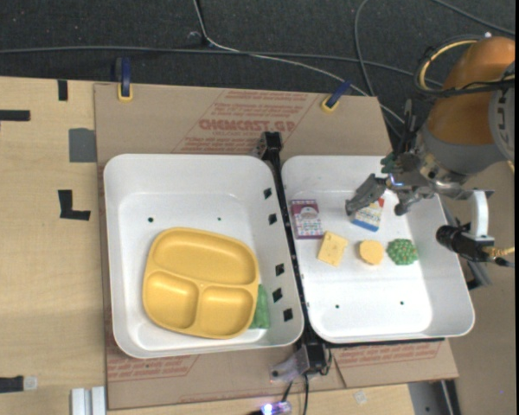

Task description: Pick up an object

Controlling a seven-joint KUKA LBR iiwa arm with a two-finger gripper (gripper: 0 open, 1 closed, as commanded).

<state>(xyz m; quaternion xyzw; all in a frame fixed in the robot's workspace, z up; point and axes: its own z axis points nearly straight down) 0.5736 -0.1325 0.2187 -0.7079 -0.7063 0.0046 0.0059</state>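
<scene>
A: Yellow tray [201,282] with three sections fills the left bin [125,180], something green [260,309] tucked at its right edge. And the right bin [415,314]?

B: A small purple carton [305,217] at its left, then a cheese wedge [333,249], a round yellow piece [371,252] and a green knobbly piece [402,252] in a row. The gripper [386,197] hangs at the far side, jaws spread, above a blue-and-white item [368,219], perhaps a small packet.

The yellow plastic compartment tray [201,284] lies in the left white bin [121,188]. In the right white bin [450,318], a yellow cheese wedge [333,250], round yellow piece [371,252] and green knobbly piece [402,252] sit in a row, left to right.
</scene>
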